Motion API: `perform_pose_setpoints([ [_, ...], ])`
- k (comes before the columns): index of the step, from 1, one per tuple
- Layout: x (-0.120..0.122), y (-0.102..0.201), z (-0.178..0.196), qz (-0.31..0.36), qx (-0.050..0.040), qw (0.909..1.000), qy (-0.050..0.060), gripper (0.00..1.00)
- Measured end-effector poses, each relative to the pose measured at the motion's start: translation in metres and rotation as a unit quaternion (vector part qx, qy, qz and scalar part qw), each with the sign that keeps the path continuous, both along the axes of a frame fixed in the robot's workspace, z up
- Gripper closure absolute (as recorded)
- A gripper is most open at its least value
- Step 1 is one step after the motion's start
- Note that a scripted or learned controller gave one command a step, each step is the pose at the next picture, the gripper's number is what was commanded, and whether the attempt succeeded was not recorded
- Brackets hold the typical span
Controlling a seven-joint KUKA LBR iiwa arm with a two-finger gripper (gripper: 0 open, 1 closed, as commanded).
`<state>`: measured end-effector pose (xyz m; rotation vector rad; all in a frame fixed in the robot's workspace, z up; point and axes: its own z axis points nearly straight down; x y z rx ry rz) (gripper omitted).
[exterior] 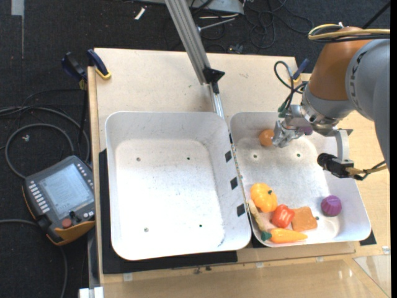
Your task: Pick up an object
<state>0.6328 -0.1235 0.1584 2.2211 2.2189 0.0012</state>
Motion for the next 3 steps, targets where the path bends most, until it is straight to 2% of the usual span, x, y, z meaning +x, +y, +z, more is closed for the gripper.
perform_pose_setpoints([
  [1, 0.005, -0.006, 0.062, 0.001, -0.0006, 1.0, -0.003, 1.0],
  [2, 0.005, -0.006, 0.08, 0.001, -0.0001, 1.0, -0.001, 1.0],
  [3, -0.011, 0.044, 0.09, 0.004, 0.0014, 1.0, 0.001, 1.0],
])
